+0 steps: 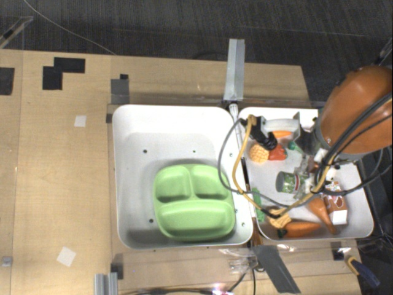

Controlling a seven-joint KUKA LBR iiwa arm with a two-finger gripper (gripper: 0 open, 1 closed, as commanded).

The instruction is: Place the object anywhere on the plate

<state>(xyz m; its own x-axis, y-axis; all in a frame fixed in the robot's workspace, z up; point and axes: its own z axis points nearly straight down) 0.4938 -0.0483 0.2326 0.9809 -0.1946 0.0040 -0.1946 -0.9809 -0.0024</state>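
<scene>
A grey arm (359, 112) with a glossy orange band reaches in from the right of the frame over the right-hand of two shallow white plastic bins, which sit side by side on a pale wooden surface (55, 183). Its gripper (305, 180) hangs low in the middle of the right bin (368, 223), tangled in black and yellow cables; whether the fingers are wide or narrow, or touching anything, cannot be told, as hoses and the wrist hide them. Just beside the gripper on its left lies a small green cylinder (286, 182) with a metallic end. Toy food is scattered round it: one bumpy yellow corn cob (258, 155) and one red piece (277, 153) in the bin's upper left, one orange stick (282, 134) above them, one smooth carrot (301, 229) along the lower edge, and an orange cone (322, 211) with a white block (339, 216) at lower right. The left bin (132, 165) holds one smooth light-green plate (194, 201), rounded and moulded into three compartments, lying at its lower centre, well apart from the gripper.
</scene>
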